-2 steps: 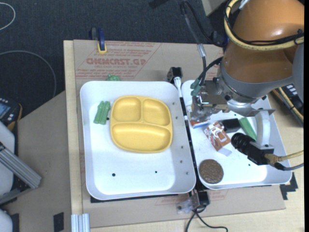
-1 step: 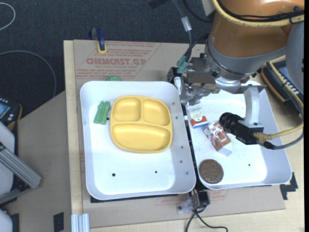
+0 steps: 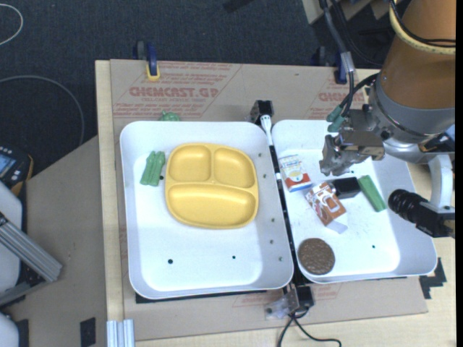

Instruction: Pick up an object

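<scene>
Camera view shows you the gripper [image 3: 338,161] low in the right bin [image 3: 383,266], above a small carton [image 3: 293,172], an orange-and-white packet [image 3: 327,203], a black block [image 3: 346,188] and a green stick [image 3: 372,192]. You cannot tell its jaw state. A yellow tray [image 3: 212,185] fills the left bin [image 3: 195,266].

Here's the bench [image 3: 108,194], a pale wooden top with a brown cardboard sheet [image 3: 217,85] laid flat across it, red lettering showing along the far side. Two shallow white bins sit directly on that sheet, touching along their inner edges: the left bin [image 3: 145,266] nearer the middle of the board, the right bin [image 3: 405,259] reaching almost to the board's right edge. At the far edge, a yellow-and-blue clamp [image 3: 150,60] grips the sheet's left corner and a blue clamp [image 3: 342,67] sits towards the right.
</scene>
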Available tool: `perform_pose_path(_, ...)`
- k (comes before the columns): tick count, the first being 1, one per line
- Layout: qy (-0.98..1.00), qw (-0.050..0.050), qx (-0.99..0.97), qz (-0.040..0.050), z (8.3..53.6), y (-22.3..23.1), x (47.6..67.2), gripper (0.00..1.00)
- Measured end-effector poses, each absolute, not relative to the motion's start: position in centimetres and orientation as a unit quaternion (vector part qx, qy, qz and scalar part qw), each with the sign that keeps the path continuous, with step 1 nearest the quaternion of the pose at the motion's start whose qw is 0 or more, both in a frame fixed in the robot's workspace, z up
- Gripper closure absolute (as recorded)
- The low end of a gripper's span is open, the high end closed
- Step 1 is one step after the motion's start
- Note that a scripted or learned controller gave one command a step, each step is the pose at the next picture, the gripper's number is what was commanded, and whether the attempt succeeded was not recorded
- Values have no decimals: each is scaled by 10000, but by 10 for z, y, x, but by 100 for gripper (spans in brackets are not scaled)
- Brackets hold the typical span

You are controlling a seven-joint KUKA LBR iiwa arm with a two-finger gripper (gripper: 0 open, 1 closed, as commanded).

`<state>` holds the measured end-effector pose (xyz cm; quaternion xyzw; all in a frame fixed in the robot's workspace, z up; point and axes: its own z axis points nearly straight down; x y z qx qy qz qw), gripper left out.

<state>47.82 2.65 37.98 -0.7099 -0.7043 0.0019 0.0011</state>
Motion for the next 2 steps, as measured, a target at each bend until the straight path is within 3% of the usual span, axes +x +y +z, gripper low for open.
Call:
perform_pose_path(1, -7102, 0, -7040, -13, 381, 110, 479, 100)
perform_pose_path(2, -7087, -9, -7055, -18, 395, 143, 479, 100)
